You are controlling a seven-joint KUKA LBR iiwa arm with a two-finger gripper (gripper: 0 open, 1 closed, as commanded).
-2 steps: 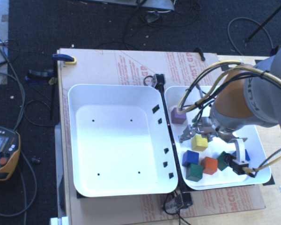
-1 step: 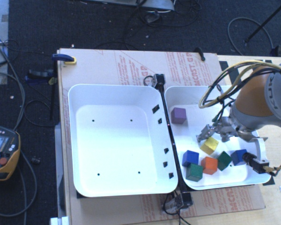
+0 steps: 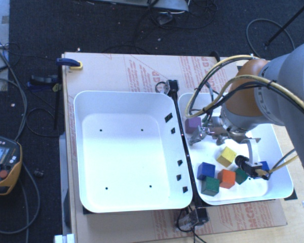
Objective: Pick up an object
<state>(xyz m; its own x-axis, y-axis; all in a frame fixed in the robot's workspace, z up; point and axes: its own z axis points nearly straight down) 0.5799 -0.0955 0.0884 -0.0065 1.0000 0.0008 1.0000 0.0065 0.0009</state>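
A purple block (image 3: 193, 123) sits at the upper left of the right bin (image 3: 278, 184), touching or just beside the gripper (image 3: 201, 132); whether the hand pinches it cannot be told. Lower in that bin lie a yellow block (image 3: 226, 156), a blue block (image 3: 206, 169), an orange block (image 3: 227, 179) and a green block (image 3: 210, 186), close together. The grey arm (image 3: 273, 92) enters from the right of the frame. The left bin (image 3: 86, 105) fills the centre.
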